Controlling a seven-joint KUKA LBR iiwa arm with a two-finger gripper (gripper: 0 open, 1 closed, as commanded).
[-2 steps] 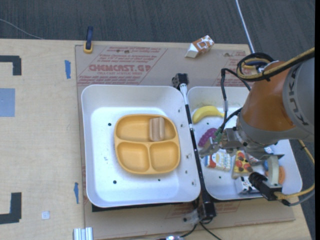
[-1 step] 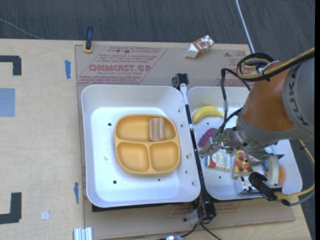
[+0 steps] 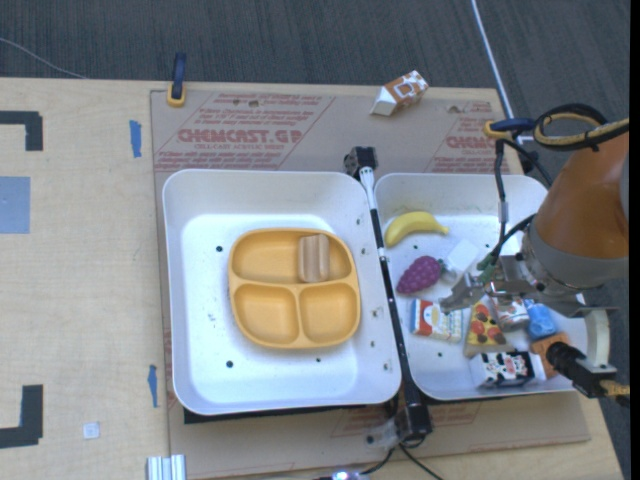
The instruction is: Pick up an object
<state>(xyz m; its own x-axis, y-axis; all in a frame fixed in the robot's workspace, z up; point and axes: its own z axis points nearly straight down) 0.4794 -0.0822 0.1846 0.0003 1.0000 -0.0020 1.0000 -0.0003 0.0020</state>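
My gripper (image 3: pixel 490 301) hangs low over the middle of the right bin (image 3: pixel 455 190), below the grey and orange arm (image 3: pixel 585 218). Directly under it lies a pizza slice toy (image 3: pixel 484 330). A red and white carton (image 3: pixel 431 320) lies just to its left. A purple bunch of grapes (image 3: pixel 420 274) and a yellow banana (image 3: pixel 414 226) sit further back and left. A blue item (image 3: pixel 541 320) and an orange item (image 3: pixel 556 352) lie to its right. A black and white carton (image 3: pixel 505 368) rests near the front wall.
The left bin (image 3: pixel 190 268) holds a yellow divided plate (image 3: pixel 262 313) with a tan bread-like piece (image 3: pixel 314 258) in its back right compartment. A small carton (image 3: pixel 400 92) lies on the board behind the bins. A black clamp (image 3: pixel 360 160) sits between the bins.
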